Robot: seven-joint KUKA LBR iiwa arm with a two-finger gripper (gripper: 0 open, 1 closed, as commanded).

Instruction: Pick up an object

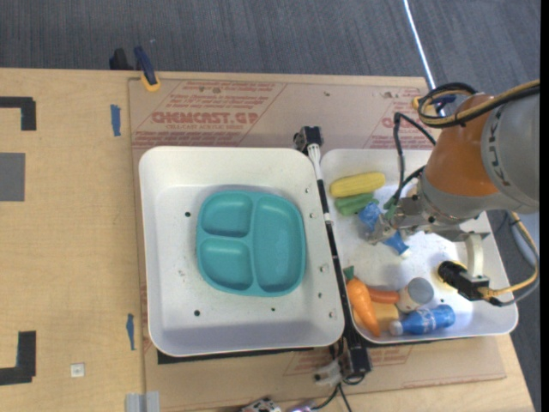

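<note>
The grey arm with its orange band [463, 157] is seen lowered into the right white bin [502, 320]. The gripper [396, 223] is placed among small blue plastic pieces [371, 217], just below a yellow corn-shaped toy [358, 184]; the state of the jaws cannot be told. A teal divided tray [251, 240] is seen left of the corn, in the left white bin [163, 230].

arm [515, 144]: grey shell | orange band above wrist | black and yellow cables looped alongside

One fixed overhead camera, slanted downward, mid-distance — both bins [163, 256] framed
</note>
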